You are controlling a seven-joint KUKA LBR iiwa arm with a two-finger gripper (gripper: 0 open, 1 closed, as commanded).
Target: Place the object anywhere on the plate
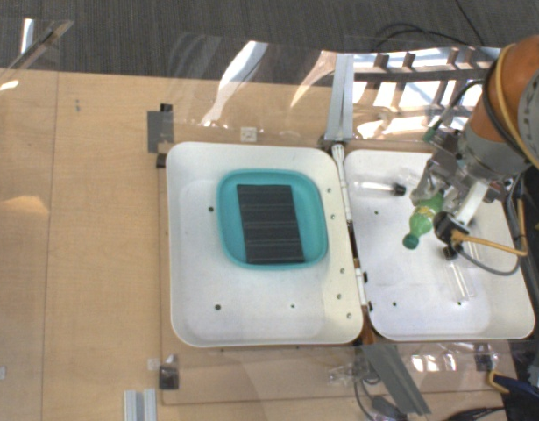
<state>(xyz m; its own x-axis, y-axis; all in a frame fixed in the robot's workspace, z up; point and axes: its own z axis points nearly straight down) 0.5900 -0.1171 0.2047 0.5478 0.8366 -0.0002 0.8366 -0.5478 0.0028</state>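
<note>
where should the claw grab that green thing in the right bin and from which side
Grip the green object across its narrower upper part, coming from above. It lies slanted on the right bin floor, rounded end at lower left, and the claw sits right over its upper end. Its exact shape is hard to make out.

A robotics lab: wooden bench (76,235), 2 white bins (251,323), loose cables (488,248), metal framing (409,64).

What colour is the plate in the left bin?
Teal plate, dark ridged rectangle at its centre; seen in the camera view.
</note>
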